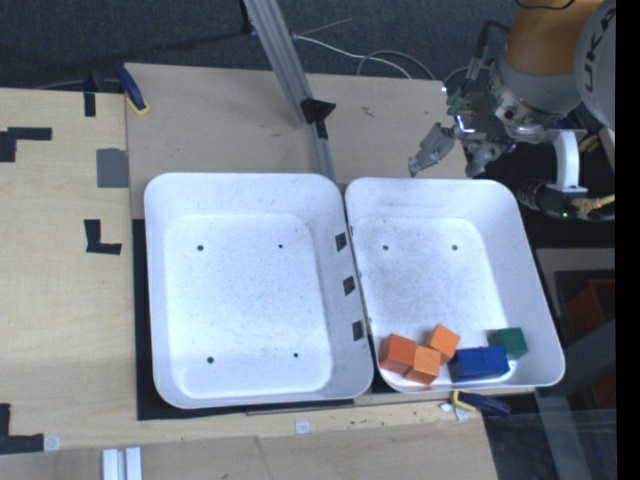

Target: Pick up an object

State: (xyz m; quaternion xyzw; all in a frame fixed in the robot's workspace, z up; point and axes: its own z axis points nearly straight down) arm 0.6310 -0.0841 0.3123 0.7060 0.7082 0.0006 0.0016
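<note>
The gripper [452,153] hangs at the upper right of the frame, above the far rim of the right bin [520,218]; its jaws look parted and empty, though the view is poor there. The orange blocks [420,353], blue block [478,364] and green block [512,342] crowd the bin's near edge at lower right, well apart from the arm, probably slid there against the wall.

Robotics lab: taped plywood bench [220,118], two white bins [165,268], loose cables [380,63]
</note>
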